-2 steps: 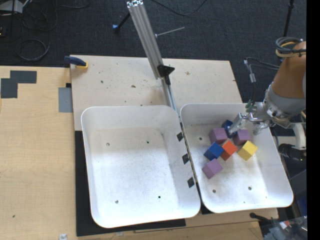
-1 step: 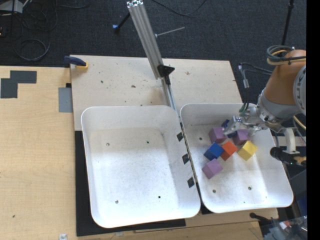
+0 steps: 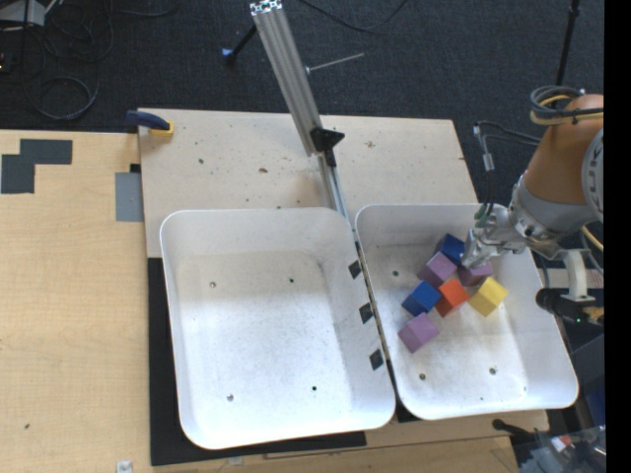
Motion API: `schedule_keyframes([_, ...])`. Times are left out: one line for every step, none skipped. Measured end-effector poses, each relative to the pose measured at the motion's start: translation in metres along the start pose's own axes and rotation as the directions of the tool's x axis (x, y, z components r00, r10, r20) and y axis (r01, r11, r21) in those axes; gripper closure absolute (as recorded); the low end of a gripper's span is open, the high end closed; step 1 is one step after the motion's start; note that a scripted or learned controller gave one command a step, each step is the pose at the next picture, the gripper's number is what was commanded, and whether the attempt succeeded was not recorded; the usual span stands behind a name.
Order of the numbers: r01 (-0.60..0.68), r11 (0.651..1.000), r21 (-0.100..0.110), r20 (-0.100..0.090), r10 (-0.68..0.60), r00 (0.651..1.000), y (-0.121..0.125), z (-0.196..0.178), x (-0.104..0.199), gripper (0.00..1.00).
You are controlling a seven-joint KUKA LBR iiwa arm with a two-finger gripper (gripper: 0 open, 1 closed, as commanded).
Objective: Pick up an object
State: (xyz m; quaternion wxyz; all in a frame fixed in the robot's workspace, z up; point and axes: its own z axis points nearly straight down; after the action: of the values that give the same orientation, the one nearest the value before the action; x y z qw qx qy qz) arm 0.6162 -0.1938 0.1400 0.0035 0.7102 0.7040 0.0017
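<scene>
The front rim of the left bin (image 3: pixel 286 432) lies nearest the camera, a shallow white tray with rounded corners and a faintly speckled, matte floor. Beside it, the right bin (image 3: pixel 513 382) has the same smooth plastic look and carries the whole pile of blocks.

The gripper (image 3: pixel 483 247) sits low over the top of that pile, at about one o'clock in the right bin. Whether it is spread or closed cannot be told at this slant, and no block can be seen lifted clear, so the pick looks not yet done: by my reading the arm is at the reach-in stage, with the grasp and the lift still to come.

Outward from the tip, a purple block (image 3: pixel 441 266) lies just at nine o'clock of it, with a dark blue block (image 3: pixel 453 246) at its upper edge. An orange block (image 3: pixel 454 294) sits at six o'clock, touching a yellow block (image 3: pixel 487 297) towards four. A second blue block (image 3: pixel 421 299) and another purple block (image 3: pixel 418 332) trail off towards seven o'clock. All are small, hard-edged cubes, matte and evenly coloured, tumbled at odd angles and crowded together.

Above the gripper the arm (image 3: pixel 562 180) rises with its orange band.
</scene>
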Motion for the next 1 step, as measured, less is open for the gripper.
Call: schedule_keyframes([0.010,1.000,0.004,-0.001,-0.010,1.000,0.0111,-0.0500,-0.0017,1.00])
